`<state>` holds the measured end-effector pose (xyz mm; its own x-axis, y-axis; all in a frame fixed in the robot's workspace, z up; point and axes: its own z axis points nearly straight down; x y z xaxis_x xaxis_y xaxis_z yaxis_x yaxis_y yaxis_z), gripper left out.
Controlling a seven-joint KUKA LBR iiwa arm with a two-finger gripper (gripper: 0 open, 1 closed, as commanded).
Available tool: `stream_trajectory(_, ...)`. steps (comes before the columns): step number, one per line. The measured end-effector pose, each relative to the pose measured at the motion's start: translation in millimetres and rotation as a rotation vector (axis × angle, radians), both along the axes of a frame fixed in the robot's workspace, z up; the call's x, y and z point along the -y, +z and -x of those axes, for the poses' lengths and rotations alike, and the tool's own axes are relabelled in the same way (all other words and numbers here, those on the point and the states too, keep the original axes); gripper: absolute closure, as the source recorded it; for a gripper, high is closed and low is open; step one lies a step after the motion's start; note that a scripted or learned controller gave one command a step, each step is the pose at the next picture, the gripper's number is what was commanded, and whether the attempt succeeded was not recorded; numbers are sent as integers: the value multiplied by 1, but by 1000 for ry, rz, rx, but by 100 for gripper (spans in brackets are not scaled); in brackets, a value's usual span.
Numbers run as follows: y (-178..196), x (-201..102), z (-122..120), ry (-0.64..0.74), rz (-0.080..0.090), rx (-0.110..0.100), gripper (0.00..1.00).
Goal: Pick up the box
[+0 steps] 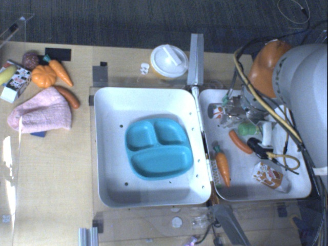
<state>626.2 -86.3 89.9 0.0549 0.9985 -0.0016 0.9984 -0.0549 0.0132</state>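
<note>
the box (268,175) sat flat in the right bin's (302,191) near corner, tilted a bit, while the gripper (233,111) hung over the far end by the carrots — box lay toward the camera and slightly right of it — couldn't tell its grip state

A pale wooden worktop (51,178) fills the lower part of the scene under even, soft light. Beyond its far edge lies dark blue-grey carpeted floor (128,9), with a thin looped cable (293,6) resting on it.
</note>
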Motion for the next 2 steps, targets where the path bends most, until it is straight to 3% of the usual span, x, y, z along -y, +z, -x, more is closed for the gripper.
stream_trajectory(1,-2,-1,1,0,-2,-4,0)
stream_trajectory(2,-5,12,-32,-116,-20,-82,0)
